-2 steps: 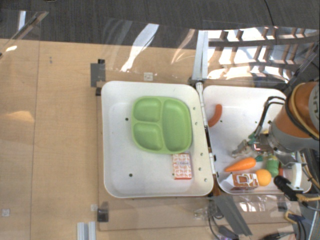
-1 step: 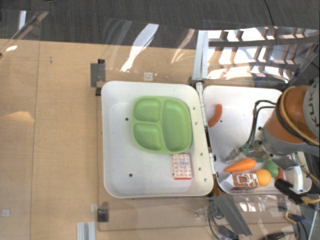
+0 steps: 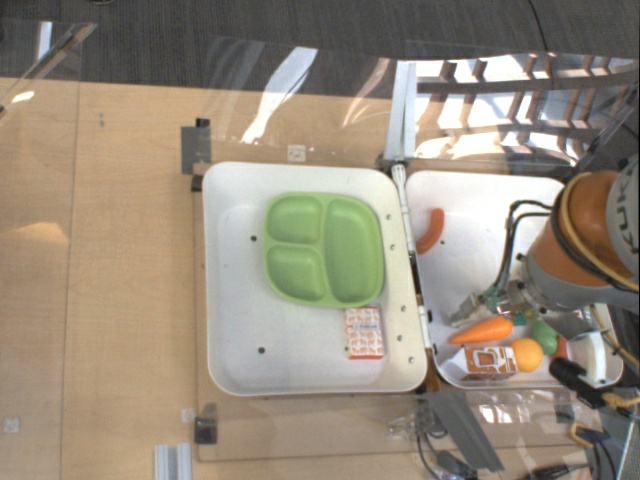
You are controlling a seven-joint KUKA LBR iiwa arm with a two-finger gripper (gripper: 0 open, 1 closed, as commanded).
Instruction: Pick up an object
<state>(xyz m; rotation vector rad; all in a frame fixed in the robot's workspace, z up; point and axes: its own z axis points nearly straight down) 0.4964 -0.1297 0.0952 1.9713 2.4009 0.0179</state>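
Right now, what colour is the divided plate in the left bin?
Light green; the divided plate shows plainly in the camera view, lying in the left bin.

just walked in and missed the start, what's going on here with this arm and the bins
A grey robot arm with an orange band reaches in from the right over the right white bin, trying to pick something up. It hangs above a cluster of toy food: an orange carrot, a small orange juice carton and a round orange fruit. A red sausage lies apart. The left white bin holds a green divided plate and a small red-patterned packet.
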